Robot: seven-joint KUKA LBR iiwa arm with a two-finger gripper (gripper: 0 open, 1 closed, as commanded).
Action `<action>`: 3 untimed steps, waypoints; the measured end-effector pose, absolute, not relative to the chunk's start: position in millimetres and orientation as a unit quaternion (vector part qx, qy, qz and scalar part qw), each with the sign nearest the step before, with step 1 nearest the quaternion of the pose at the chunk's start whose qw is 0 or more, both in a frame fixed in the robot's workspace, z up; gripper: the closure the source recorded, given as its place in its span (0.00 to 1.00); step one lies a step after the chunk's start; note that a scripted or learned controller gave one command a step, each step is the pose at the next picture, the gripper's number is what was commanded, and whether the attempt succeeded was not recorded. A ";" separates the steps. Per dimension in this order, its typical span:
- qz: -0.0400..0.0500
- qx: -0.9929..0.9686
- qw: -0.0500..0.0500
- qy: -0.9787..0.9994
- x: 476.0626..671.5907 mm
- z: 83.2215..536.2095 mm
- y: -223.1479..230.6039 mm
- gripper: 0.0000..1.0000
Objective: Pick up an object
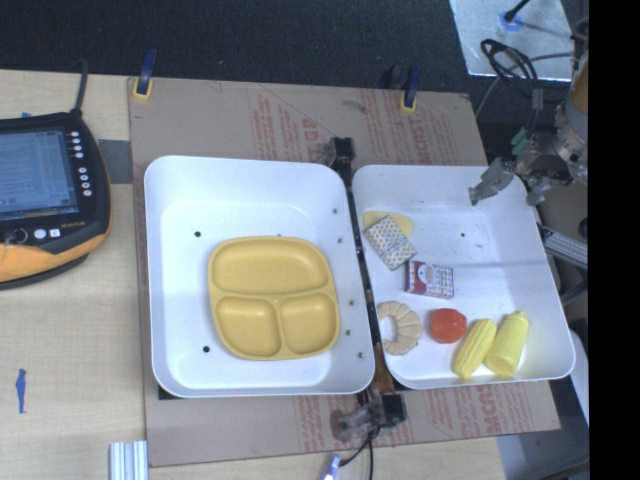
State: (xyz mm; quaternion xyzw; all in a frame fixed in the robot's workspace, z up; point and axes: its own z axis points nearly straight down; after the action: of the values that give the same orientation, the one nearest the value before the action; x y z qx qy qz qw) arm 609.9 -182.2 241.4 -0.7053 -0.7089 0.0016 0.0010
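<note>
Grey jaws [497, 181] at right bin's [520, 218] edge, arm cut off.

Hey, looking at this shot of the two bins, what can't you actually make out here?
- Tool, camera view: small and dark at the right bin's far corner; finger state unreadable.
- Arm: cut off by the picture's right edge.
- Flat yellow piece: partly covered by the patterned grey packet, so its shape is unclear.
- Small red and white carton: print too small to read.
- Grey and orange handheld screen pendant: cropped by the left edge, display illegible.
</note>
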 end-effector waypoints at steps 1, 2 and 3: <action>0.002 -0.705 0.002 -0.709 600.2 132.4 -121.4 0.00; -0.002 -0.705 -0.004 -0.709 565.1 96.3 -113.1 0.00; 0.002 -0.705 0.001 -0.709 533.9 91.5 -97.0 0.00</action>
State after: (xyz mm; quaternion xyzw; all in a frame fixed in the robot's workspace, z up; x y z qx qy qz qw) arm 533.9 -97.0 91.5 -0.7053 -0.7089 0.0018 0.0014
